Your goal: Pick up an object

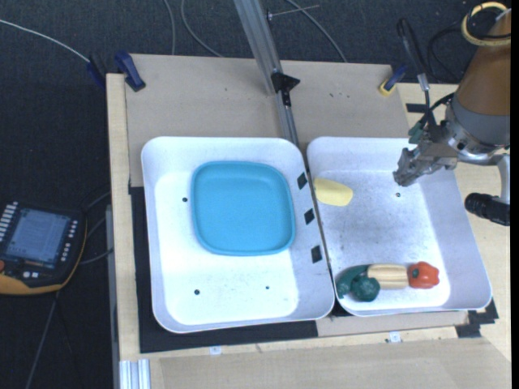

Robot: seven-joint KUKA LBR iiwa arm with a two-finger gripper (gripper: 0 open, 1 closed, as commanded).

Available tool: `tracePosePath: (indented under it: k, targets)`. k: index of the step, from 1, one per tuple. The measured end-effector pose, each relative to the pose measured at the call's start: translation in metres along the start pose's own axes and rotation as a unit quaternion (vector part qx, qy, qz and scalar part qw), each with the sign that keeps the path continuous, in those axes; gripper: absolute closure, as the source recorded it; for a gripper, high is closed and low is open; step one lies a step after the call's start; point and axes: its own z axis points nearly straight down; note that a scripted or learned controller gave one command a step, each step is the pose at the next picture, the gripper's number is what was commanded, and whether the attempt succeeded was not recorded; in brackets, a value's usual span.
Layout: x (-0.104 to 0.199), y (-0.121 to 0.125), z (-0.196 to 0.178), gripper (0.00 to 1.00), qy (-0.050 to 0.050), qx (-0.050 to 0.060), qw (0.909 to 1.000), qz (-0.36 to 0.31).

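A handheld control pendant (36,245) is lying at the frame's left edge, and a blue plate (243,207) is being held in the left bin (166,294). In the right bin (462,241), a small yellow piece (333,191) is resting at the upper left, against the wall near the divider. A green lump (358,285), a tan cylinder (388,276) and a red, tomato-like piece (422,275) are being kept in a touching row along the lower wall. All are being judged light, smooth toy pieces, probably slippery; the yellow piece, standing alone, is being favoured for a hold across its short sides. At upper right the gripper (415,167) is being hung over the bin's top corner; whether it is open cannot be told.
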Motion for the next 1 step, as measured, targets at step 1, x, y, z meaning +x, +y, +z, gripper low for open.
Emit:
tracePosePath:
  k: [1]
  targets:
    - [0.0528,-0.0071,-0.0099,1.0,0.0,-0.001,1.0,-0.001]
